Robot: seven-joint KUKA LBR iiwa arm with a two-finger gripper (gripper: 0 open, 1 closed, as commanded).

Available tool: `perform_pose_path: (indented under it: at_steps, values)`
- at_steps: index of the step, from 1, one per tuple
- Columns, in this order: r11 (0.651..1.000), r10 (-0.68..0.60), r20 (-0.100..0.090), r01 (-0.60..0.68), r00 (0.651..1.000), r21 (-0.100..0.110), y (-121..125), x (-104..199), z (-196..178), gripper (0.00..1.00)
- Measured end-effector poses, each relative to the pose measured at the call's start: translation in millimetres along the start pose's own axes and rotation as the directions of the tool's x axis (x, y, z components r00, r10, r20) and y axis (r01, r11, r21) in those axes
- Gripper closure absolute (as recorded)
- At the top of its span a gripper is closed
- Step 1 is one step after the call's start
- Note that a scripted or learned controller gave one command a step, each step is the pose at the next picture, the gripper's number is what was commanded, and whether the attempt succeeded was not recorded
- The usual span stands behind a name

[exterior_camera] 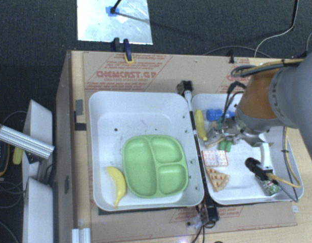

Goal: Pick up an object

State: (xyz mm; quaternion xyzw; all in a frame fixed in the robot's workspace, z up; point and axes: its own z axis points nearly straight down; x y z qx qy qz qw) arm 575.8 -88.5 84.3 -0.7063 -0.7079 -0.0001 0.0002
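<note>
From the overhead camera you see the grey arm with the orange band (277,97) reaching in from three o'clock over the right white bin (284,189). Its two-finger gripper (224,134) sits low among the clutter; you cannot tell how its jaws stand. Just beside it lie a small green block (225,146) and a blue object (214,115); a yellow banana-shaped piece (199,124) lies at nine o'clock. A red-and-white card (215,158) and a pizza-slice toy (217,178) lie toward six o'clock. The left white bin (102,135) holds a green divided plate (154,165) and a yellow banana (117,184).
</note>
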Motion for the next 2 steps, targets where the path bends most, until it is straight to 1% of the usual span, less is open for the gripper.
perform_pose_path:
  at_steps: [1, 2]
  values:
    - [1.000, -0.001, 0.000, 0.001, 1.000, -0.001, 0, 0, -10, 1.00]
    - [1.000, -0.001, 0.000, 0.001, 1.000, -0.003, -41, 56, -101, 1.00]
